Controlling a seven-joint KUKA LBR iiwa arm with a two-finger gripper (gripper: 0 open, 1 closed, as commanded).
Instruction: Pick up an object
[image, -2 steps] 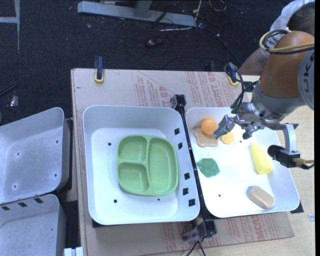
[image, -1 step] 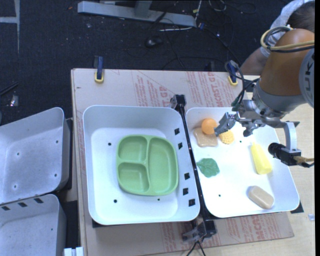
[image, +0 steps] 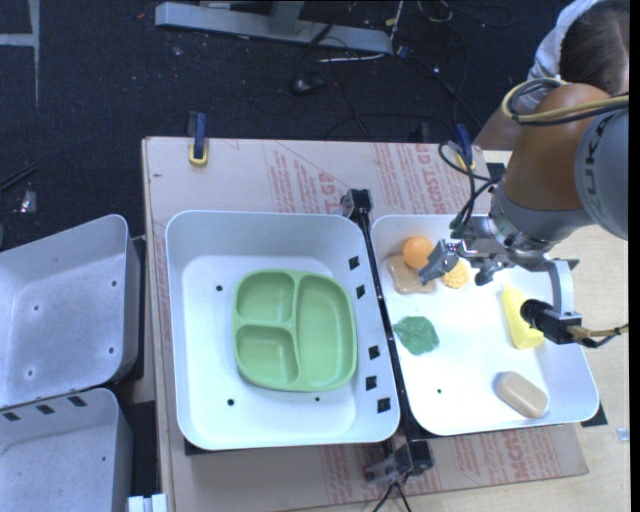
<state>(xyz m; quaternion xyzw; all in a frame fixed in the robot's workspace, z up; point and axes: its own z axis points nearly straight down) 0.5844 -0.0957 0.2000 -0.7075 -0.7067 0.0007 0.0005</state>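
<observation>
My gripper (image: 462, 268) hangs over the back of the right bin (image: 470, 415), its two dark fingers spread apart and open. A small yellow knobbly piece (image: 455, 277) lies just under and between them; nothing shows it lifted. Just to its left, an orange ball (image: 417, 249) sits on a flat tan slab (image: 403, 280). A green leafy piece (image: 416, 334) lies near the bin's left wall. A yellow block (image: 518, 318) sits at the right, partly behind a black fitting on the arm. A tan oval piece (image: 521, 393) rests at the front right.
The left bin (image: 200, 400) holds a green divided plate (image: 296, 330). A black divider (image: 375, 320) runs between the bins. The arm's grey and orange body (image: 560, 150) looms over the back right corner. Grey trays (image: 60, 300) lie off the bench to the left.
</observation>
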